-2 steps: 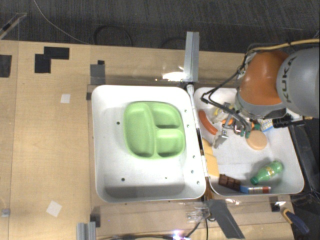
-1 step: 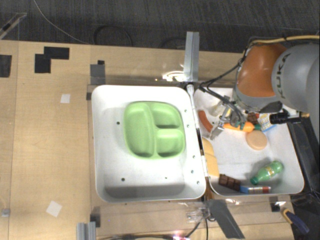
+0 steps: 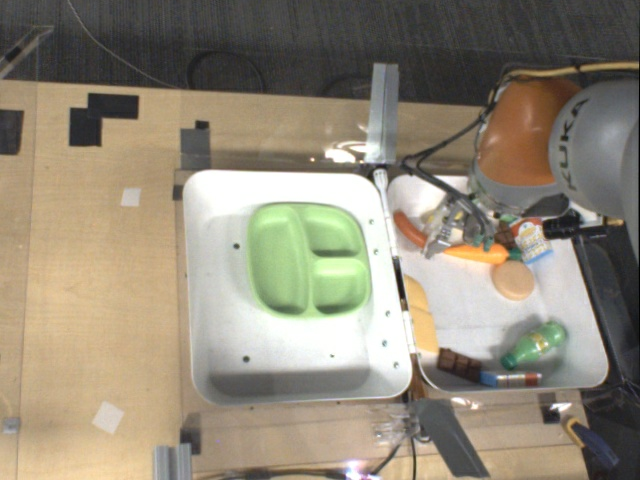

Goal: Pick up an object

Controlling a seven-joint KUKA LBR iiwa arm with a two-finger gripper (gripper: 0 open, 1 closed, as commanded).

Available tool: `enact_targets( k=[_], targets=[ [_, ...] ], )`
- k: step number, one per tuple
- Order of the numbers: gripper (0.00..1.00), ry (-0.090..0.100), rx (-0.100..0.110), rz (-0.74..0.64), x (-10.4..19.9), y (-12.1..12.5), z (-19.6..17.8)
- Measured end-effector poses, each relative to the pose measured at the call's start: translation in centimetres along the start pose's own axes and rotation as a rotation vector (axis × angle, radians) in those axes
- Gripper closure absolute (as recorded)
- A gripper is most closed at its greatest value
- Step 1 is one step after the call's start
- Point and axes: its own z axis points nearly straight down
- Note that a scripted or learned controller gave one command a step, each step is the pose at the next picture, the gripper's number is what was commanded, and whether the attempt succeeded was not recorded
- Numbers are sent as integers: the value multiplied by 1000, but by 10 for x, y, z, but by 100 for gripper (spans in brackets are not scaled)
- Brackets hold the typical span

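My gripper (image 3: 447, 233) hangs low over the upper part of the right bin (image 3: 590, 348), under the orange wrist band. An orange carrot (image 3: 478, 253) lies just below and to the right of it, and a red sausage (image 3: 407, 229) lies just to its left. Whether the gripper touches either one is hidden by the wrist. Nearby are a small carton (image 3: 532, 241), a round tan disc (image 3: 515, 283), a green bottle (image 3: 534, 344), a brown chocolate bar (image 3: 458, 364), a red and blue marker (image 3: 511, 377) and a tan bread slice (image 3: 421, 315).
The left bin (image 3: 210, 348) holds a green divided plate (image 3: 305, 258). A metal post (image 3: 384, 108) stands behind the wall shared by the bins. The arm's grey body (image 3: 600, 138) covers the right bin's far right corner.
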Motion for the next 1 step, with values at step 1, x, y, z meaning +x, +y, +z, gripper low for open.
enact_targets(
  k=[1],
  targets=[
    [100, 7, 2, 15, -31, 9, -116]
  ],
)
